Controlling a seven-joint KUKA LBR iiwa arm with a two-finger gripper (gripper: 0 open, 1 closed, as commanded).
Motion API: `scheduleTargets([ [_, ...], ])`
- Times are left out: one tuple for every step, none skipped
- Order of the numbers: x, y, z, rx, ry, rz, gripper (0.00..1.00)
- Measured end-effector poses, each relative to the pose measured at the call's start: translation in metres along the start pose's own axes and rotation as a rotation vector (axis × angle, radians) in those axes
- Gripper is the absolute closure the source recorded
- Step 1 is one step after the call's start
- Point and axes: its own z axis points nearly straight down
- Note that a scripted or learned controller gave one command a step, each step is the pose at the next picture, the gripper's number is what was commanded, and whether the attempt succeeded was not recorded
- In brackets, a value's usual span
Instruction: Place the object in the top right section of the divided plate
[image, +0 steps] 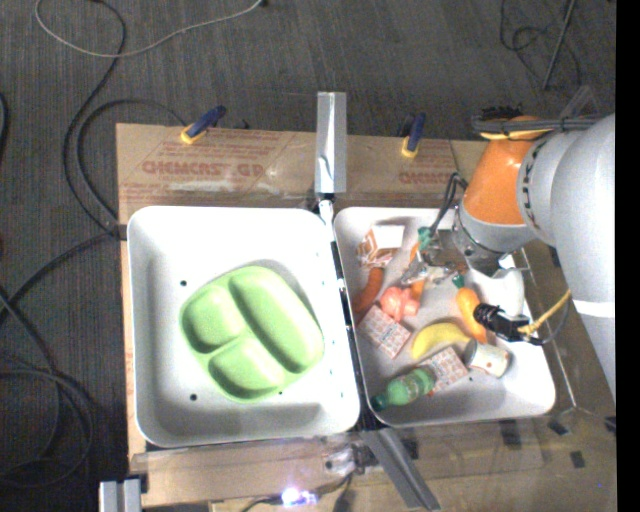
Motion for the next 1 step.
scheduleTargets([
  [0.0137, -0.1125, -0.0785, -0.001, 0.004, -0.106, 1.0],
])
